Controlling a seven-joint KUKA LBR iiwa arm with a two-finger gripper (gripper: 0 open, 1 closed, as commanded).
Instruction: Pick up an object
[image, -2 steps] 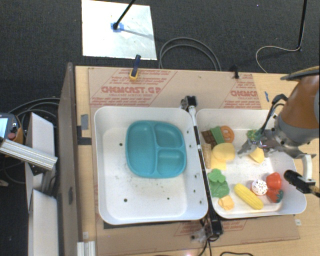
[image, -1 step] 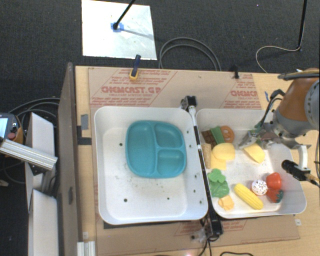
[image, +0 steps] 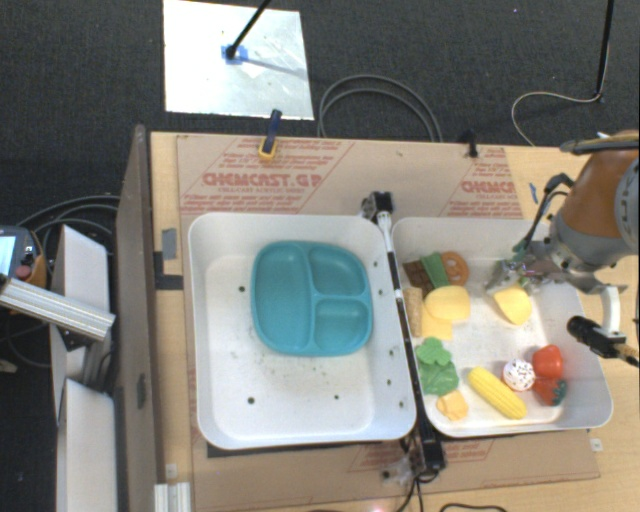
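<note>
Left bin (image: 215, 330) — one teal divided plate (image: 310, 298). Right bin (image: 590, 395), beside that plate — about ten toy foods, including one corn cob (image: 497, 392), one tomato (image: 547, 362). Gripper (image: 520, 272) touches a yellow wedge (image: 514, 305); finger state indiscernible.

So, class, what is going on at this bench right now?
A grey robot arm with an orange band reaches in from the right, its gripper over the right bin, close to a yellow wedge-shaped piece. The other toy foods lie around it. The left bin holds a teal divided plate. No held object is visible.
</note>
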